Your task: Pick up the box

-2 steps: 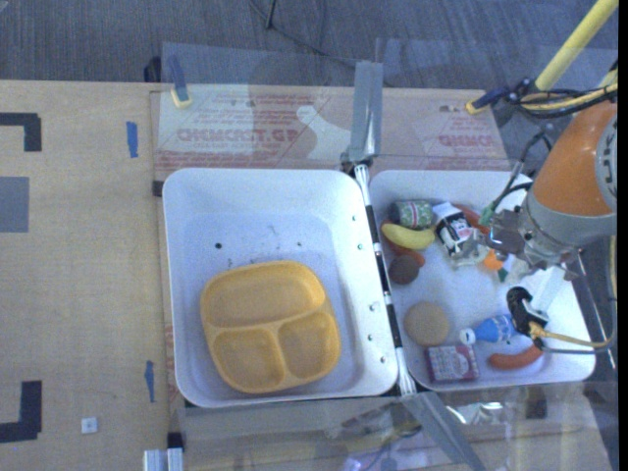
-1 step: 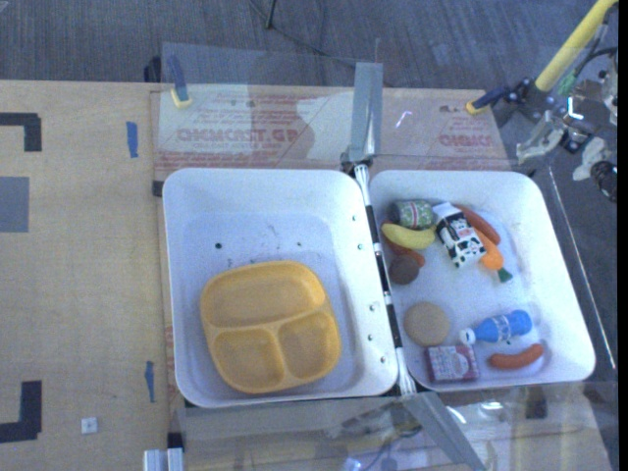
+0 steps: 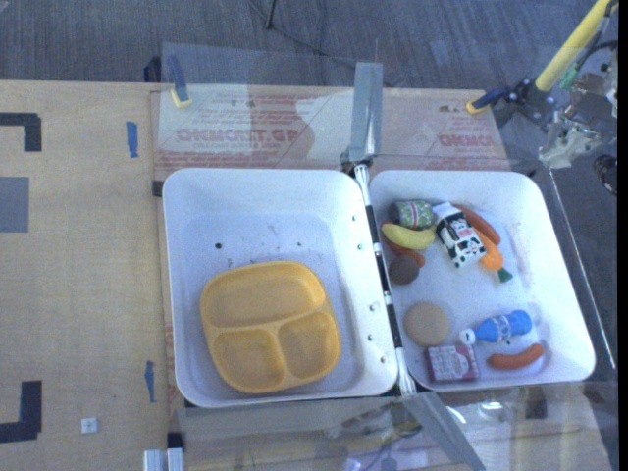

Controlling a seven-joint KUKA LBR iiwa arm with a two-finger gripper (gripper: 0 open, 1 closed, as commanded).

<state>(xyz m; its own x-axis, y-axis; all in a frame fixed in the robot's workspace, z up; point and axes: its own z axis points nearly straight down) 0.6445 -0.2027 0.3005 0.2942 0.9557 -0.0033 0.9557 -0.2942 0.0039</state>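
Lying well below-left of the end effector (image 3: 567, 143), the box (image 3: 452, 363) is being left ungripped; end effector state unclear.

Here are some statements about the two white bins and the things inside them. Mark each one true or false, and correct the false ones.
1. The yellow tray lies in the left bin. True.
2. The box sits at the far edge of the right bin. False: it sits at the near edge, beside the sausage.
3. The banana lies in the right bin. True.
4. The blue bottle stands in the left bin. False: it lies on its side in the right bin.
5. The tray has three compartments. True.
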